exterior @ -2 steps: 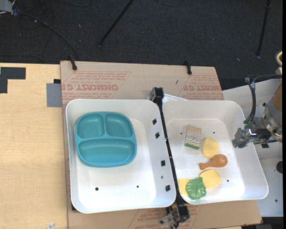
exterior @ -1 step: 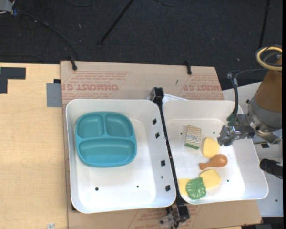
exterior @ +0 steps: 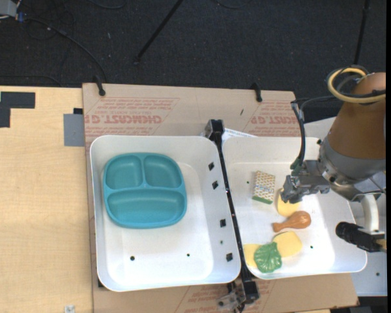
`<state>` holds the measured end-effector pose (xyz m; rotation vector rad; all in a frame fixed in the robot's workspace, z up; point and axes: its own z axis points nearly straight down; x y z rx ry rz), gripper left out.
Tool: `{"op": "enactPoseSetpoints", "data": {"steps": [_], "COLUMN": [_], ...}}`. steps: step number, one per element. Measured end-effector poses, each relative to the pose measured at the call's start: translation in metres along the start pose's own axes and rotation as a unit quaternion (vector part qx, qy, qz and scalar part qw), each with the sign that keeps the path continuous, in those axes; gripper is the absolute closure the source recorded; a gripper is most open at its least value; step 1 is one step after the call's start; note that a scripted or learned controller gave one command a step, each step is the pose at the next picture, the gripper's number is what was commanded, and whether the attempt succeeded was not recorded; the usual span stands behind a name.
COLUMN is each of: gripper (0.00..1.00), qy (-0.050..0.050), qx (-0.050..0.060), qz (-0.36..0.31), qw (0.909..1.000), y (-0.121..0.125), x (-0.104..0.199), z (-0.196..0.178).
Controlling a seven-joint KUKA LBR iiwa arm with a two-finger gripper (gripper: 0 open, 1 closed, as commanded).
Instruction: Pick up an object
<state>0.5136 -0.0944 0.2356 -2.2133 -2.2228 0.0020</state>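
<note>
Where the gripper (exterior: 292,194) comes down into the right bin (exterior: 326,256), a pale yellow piece (exterior: 285,208) lies directly beneath its tip, touching or nearly touching the dark fingers and partly hidden by them. Whether the jaws stand wide or narrow I cannot tell, since the fingers merge into one dark mass from this angle, and nothing is plainly seen between them. Just below and to the right of that piece lies a brown toy drumstick (exterior: 293,222), its thin end pointing left. Further toward the near rim sit a yellow round piece (exterior: 289,243) and, touching it on the left, a green leafy toy (exterior: 268,257), which seems to rest on another yellow item. To the left of the gripper, slightly apart from it, lies a small patterned packet (exterior: 263,186) with a green edge. The arm (exterior: 358,135) rises to the right, its orange band broad above the grey wrist. In the left bin (exterior: 150,266), well apart, rests a teal divided plate (exterior: 144,190).
</note>
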Motion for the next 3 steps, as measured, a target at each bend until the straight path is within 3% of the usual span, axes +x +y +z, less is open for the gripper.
{"op": "enactPoseSetpoints", "data": {"steps": [2,3], "gripper": [1.00,1.00], "qy": [0.000,-0.001], "qx": [0.001,0.000], "qz": [0.000,0.000], "qw": [1.0000,1.0000], "y": [-0.012,-0.015], "x": [0.112,0.168], "z": [0.016,0.005]}}
